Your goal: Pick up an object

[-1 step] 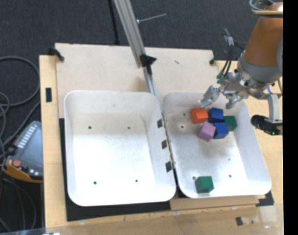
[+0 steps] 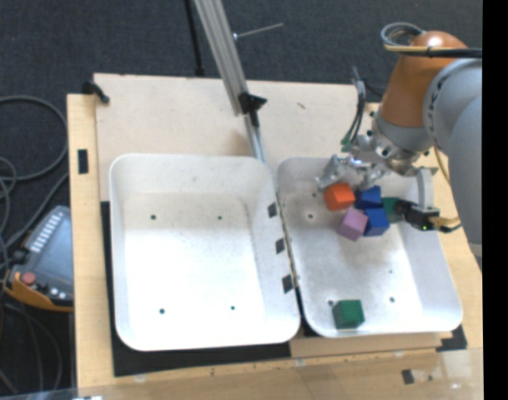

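1. The pincer (image 2: 347,176) hangs low over the right bin (image 2: 420,302), near that bin's far edge; whether it is open or closed cannot be told from here.
2. Just beneath and beside it lies a tight cluster — an orange block (image 2: 339,196), two blue blocks (image 2: 372,209) and a purple block (image 2: 352,223), all touching or nearly so; the orange one sits closest to the pincer.
3. A green block (image 2: 348,312) rests alone near the right bin's front edge — well apart from the cluster.
4. The left bin (image 2: 195,252) sits beside it on the bench (image 2: 170,115).
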You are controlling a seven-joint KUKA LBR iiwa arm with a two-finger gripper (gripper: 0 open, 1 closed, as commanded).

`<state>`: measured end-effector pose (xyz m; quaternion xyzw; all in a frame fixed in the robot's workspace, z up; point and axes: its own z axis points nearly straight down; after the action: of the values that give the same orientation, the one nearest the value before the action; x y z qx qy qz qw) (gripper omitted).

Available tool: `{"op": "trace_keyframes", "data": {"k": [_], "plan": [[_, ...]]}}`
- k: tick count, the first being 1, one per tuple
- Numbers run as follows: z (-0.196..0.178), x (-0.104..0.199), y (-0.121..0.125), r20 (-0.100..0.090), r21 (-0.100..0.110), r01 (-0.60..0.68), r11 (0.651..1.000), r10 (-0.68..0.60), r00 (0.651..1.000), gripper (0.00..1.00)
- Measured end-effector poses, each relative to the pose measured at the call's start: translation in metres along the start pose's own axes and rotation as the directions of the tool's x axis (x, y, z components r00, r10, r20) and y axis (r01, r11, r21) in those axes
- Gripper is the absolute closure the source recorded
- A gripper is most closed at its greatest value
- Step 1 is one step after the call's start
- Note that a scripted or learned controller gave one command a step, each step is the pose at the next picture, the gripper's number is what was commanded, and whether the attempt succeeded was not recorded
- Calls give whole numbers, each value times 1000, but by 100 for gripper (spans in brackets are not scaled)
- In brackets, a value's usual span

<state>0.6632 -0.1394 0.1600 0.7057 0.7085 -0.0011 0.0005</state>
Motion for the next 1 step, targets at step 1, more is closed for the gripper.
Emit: {"op": "trace_keyframes", "data": {"k": [1], "plan": [[42, -6, 9, -1, -3, -3, 1000, 3, 1000, 0]]}}
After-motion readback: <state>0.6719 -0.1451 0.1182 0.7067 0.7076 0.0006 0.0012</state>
